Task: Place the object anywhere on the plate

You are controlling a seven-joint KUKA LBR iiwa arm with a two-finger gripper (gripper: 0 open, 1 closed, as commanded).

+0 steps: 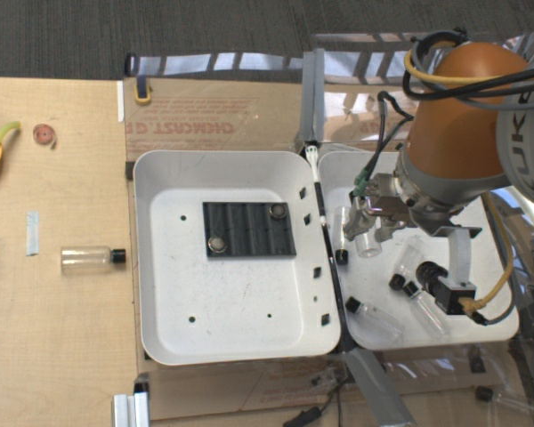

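The pincer hangs over the left part of the right bin, with a clear vial right at its tip. Whether the vial is gripped, and how far the pincer is open, cannot be told. Another black-capped vial lies nearby in that bin. The black ribbed plate lies in the left bin, carrying two small round pieces.
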